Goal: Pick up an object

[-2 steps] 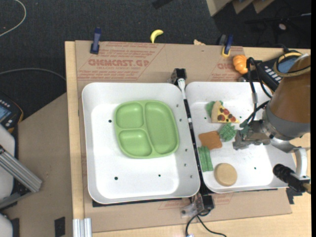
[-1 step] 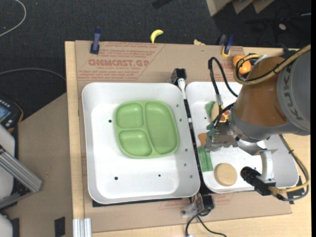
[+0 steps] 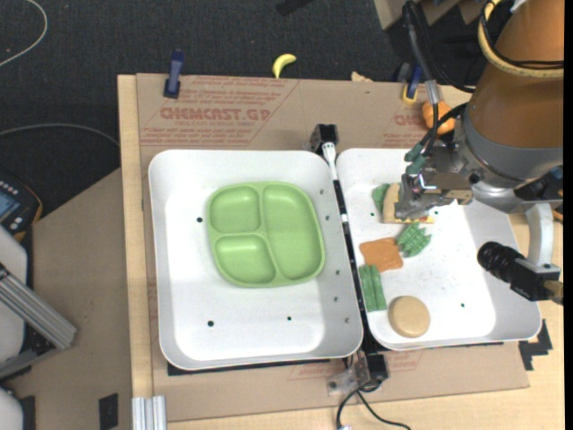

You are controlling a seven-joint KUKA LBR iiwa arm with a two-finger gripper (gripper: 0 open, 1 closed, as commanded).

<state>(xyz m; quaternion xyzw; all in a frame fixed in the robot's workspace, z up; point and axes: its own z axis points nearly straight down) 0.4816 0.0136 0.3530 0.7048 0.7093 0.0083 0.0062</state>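
Note:
My gripper (image 3: pixel 414 206) hangs low over the upper middle of the right bin (image 3: pixel 466 280), reaching in from the right. Directly under and beside it lie a tan piece with a green leafy piece (image 3: pixel 385 199) and a green ridged toy (image 3: pixel 414 238). An orange slab (image 3: pixel 382 254) rests just left of the ridged toy. A dark green strip (image 3: pixel 372 287) lies along the bin's left wall, and a round tan bun-like toy (image 3: pixel 409 315) sits near the front. The gripper's body hides its fingertips from above.
The left bin (image 3: pixel 179 267) holds a light green divided plate (image 3: pixel 265 233). A black clamp (image 3: pixel 324 138) sits at the top of the seam between the bins. A black cylindrical part (image 3: pixel 510 267) juts over the right bin's right edge.

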